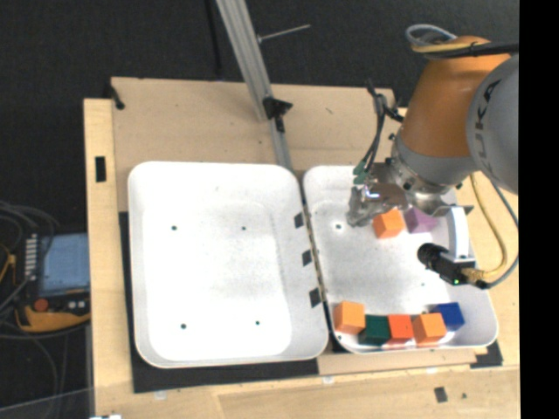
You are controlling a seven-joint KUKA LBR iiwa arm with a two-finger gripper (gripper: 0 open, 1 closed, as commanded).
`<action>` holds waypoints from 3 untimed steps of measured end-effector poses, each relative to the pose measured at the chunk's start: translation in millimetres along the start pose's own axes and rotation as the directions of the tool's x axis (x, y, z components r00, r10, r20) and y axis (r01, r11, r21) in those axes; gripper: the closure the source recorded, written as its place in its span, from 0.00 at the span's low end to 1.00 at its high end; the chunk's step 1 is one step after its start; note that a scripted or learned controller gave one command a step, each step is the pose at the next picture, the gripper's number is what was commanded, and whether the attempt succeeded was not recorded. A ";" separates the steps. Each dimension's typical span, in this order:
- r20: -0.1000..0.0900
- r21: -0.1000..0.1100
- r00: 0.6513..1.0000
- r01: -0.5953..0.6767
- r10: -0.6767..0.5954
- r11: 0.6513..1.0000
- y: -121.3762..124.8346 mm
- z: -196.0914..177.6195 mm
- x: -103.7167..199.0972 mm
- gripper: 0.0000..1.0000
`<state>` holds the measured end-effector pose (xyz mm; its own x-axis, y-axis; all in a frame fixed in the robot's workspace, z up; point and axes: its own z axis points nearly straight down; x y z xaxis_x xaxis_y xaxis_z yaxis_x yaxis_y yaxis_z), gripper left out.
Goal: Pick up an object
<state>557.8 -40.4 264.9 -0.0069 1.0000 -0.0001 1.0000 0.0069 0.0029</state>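
Orange block (388, 224) in the upper part of the right bin (384, 278), touching a purple block (421, 220) on its right, just beside the gripper (367, 206), jaws hidden under the wrist, spread or pressed together impossible to tell. Roughly cubic, no clear long axis, sitting slightly turned against the bin's walls. Likely risks: jaws catching the purple neighbour too, or nudging the orange cube aside and coming up with nothing.
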 end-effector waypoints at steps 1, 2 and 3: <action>0.000 0.001 1.000 0.000 0.000 1.000 15.0 -2.8 49.1 1.00; 0.002 0.000 1.000 -0.003 0.003 1.000 35.1 2.6 85.2 1.00; 0.001 0.000 1.000 -0.002 0.002 1.000 45.9 15.5 126.8 1.00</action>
